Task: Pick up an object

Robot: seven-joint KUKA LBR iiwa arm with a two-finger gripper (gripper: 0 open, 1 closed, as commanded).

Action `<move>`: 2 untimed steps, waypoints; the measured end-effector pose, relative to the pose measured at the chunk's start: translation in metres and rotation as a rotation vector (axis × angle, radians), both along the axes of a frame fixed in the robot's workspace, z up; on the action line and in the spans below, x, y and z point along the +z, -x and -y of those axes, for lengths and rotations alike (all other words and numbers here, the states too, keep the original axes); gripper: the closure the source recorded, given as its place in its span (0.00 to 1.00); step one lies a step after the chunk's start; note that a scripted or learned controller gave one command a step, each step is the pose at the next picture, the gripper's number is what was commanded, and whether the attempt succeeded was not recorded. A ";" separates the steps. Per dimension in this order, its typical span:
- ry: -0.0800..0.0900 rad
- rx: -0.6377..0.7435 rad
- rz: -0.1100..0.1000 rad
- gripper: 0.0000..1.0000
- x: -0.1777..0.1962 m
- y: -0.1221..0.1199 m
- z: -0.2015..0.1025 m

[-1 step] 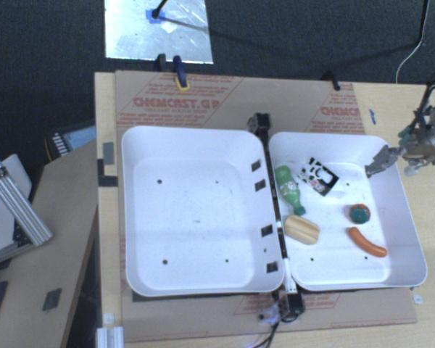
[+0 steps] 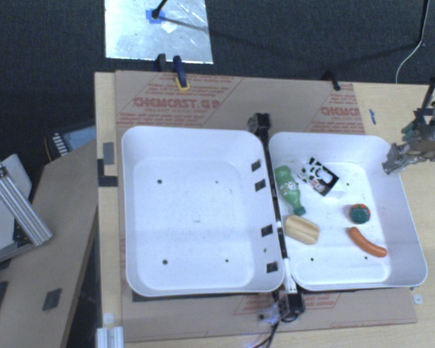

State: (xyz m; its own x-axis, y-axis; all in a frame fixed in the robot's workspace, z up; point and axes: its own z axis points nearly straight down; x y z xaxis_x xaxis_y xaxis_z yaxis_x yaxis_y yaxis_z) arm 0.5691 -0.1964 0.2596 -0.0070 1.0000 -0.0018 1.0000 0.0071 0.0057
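The right bin (image 2: 399, 194) holds several small objects. A green bottle-shaped toy (image 2: 288, 187) lies near its left wall, with a tan bread roll (image 2: 301, 229) just below it. A black-and-white patterned block (image 2: 319, 176) rests toward the back. A small green and red ball (image 2: 359, 213) sits right of centre, and an orange sausage-shaped toy (image 2: 367, 242) lies in front of it. My gripper (image 2: 400, 158) hangs at the bin's far right rim, apart from every object, with nothing seen between its fingers.
The left bin (image 2: 134, 194) stands beside the right one, sharing a middle divider with black clips (image 2: 264, 187). A shiny metal sheet (image 2: 158, 20) lies beyond the bench at the back. Cables run across the back right.
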 end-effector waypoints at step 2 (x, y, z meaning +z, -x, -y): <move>-0.002 0.004 0.000 1.00 0.110 0.059 -0.052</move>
State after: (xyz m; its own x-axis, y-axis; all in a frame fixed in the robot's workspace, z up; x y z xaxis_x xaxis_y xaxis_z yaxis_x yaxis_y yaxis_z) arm 0.5097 -0.1447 0.3697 -0.0111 0.9999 0.0007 0.9999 0.0111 0.0055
